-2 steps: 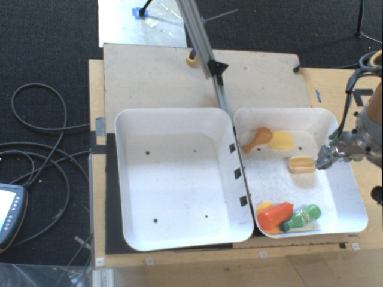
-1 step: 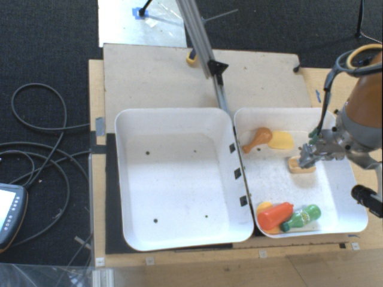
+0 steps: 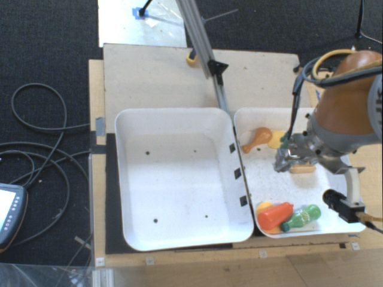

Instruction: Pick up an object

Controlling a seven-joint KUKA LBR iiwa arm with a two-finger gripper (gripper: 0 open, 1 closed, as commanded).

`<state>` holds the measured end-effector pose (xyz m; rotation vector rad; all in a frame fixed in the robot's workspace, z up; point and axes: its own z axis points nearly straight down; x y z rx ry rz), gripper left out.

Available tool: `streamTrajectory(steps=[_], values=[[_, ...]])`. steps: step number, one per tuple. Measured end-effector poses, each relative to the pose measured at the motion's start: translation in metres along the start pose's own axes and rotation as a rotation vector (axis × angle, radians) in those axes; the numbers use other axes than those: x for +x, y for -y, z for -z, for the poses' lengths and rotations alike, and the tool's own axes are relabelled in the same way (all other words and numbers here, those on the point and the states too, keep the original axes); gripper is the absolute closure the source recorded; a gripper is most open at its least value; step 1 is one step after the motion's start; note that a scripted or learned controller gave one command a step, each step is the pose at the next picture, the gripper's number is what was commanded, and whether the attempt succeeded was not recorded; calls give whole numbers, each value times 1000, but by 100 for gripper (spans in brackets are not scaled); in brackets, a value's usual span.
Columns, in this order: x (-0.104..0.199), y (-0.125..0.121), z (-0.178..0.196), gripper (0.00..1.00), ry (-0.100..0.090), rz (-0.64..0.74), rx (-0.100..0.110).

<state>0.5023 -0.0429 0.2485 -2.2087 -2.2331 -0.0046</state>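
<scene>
gripper: the gripper (image 3: pixel 286 159) hangs low in the right bin (image 3: pixel 254 178), near the middle. i cannot tell how it is set.
thing to pick: any toy will do. the closest one is a pale tan block (image 3: pixel 303 168), lying flat right beside the gripper, partly under it. it looks like it may be touching, but i cannot tell for sure.
other toys up top: an orange drumstick toy (image 3: pixel 258 139) lies near the top left of that bin, with a yellow piece (image 3: pixel 276 140) just beside it.
toys at the bottom: an orange-red carrot toy (image 3: pixel 274 215) and a green bottle (image 3: pixel 301 216) lie close together at the bottom wall, touching or nearly so. a bit of yellow peeks out by the carrot.
left bin: the left bin (image 3: pixel 179 178) is well apart from the gripper.
what could go wrong: the tan block is flat and low, so it might slip away or just get pushed along the floor. the gripper looks a bit off to the block's side, so it might close on nothing.
more trouble: the carrot and bottle sit tight against the wall, so grabbing one might bump the other or hit the rim.
in the way: the arm's big orange wrist (image 3: pixel 350 100) hides part of the right bin, so some spots cannot be checked.
</scene>
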Motion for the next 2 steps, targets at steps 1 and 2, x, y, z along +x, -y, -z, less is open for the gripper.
streamTrajectory(steps=[1, 2], values=[[56, 6, -2, 100, 0, 0, 1], [106, 9, -12, 100, 0, -1, 2]])
